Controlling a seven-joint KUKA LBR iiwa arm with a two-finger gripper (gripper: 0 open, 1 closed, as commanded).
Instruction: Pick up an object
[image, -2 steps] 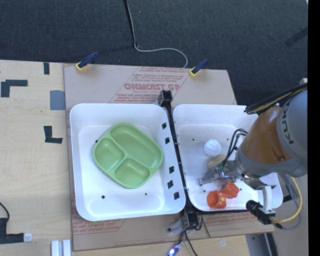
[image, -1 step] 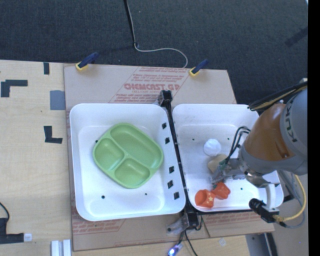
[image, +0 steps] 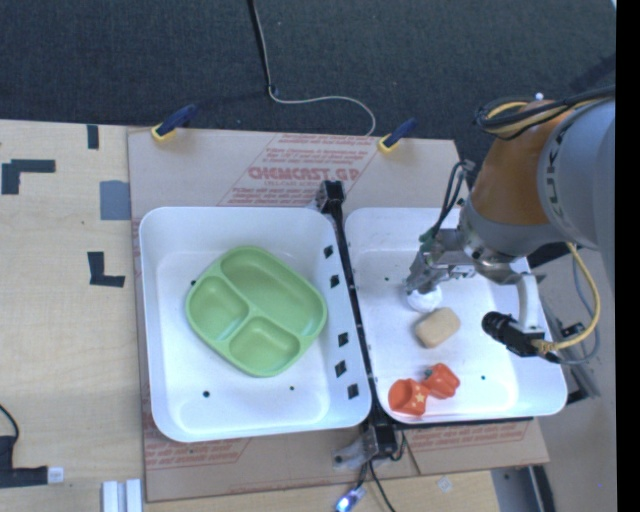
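While low in the right bin (image: 560, 395), tool (image: 424, 291) beside tan block (image: 437, 327), near red toy (image: 421, 389).

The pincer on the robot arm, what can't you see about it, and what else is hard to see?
- Pincer: too small and dark in the camera view to tell open from shut.
- White thing under the pincer: partly covered by it, so what it is stays unclear.
- Red and orange toy: too small and blurry to name.
- Arm: cut off by the right edge.

the arm (image: 530, 180) reaches in from the right, wrist bent downward; the gripper (image: 425, 285) points down, hanging low
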